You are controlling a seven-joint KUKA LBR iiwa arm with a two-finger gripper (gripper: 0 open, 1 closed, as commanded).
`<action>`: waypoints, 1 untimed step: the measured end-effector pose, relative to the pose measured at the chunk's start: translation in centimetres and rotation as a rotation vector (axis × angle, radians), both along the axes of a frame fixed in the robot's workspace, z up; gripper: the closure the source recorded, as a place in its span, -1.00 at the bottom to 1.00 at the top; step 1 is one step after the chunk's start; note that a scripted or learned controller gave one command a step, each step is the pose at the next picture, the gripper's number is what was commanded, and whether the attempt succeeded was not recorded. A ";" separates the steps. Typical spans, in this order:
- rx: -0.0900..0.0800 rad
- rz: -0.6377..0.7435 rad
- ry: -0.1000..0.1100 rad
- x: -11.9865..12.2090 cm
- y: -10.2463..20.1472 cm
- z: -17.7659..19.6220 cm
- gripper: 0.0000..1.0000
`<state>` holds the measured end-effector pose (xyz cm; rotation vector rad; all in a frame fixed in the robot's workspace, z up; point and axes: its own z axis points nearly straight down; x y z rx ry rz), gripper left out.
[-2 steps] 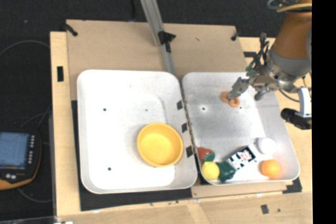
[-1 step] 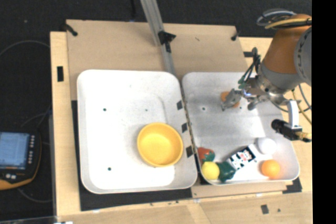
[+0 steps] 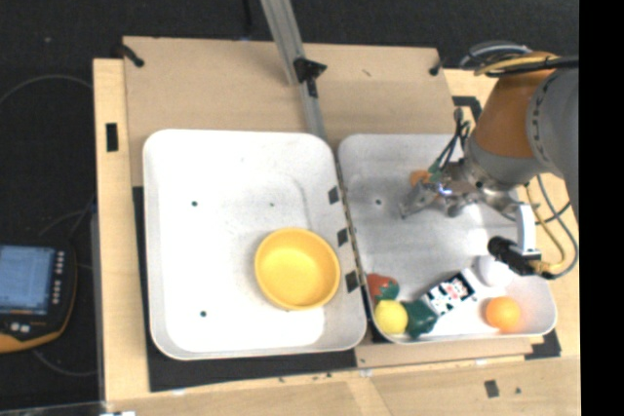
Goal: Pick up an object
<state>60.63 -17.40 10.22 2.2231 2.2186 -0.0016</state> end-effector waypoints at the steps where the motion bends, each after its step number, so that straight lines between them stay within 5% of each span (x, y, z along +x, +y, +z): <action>1: -0.001 -0.004 -0.006 0.1 -0.1 1.2 1.00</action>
